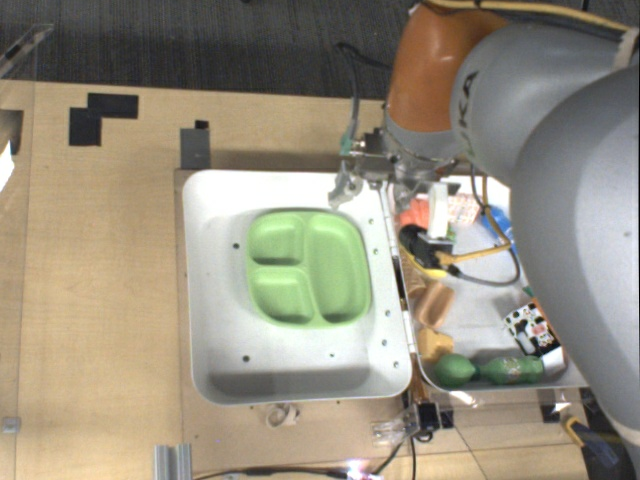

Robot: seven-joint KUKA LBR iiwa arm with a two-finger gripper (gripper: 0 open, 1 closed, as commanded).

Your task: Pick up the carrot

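The grey arm (560, 168) loomed nearest you. Its tool (385, 173), apart or together you couldn't tell, hung over the right white bin's (475, 389) far-left corner. The likely small orange carrot (409, 213) lay just nearward, its long axis unclear.

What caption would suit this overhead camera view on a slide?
Grey arm reaches over two white bins: a green divided plate in the left bin, mixed toy items in the right bin.
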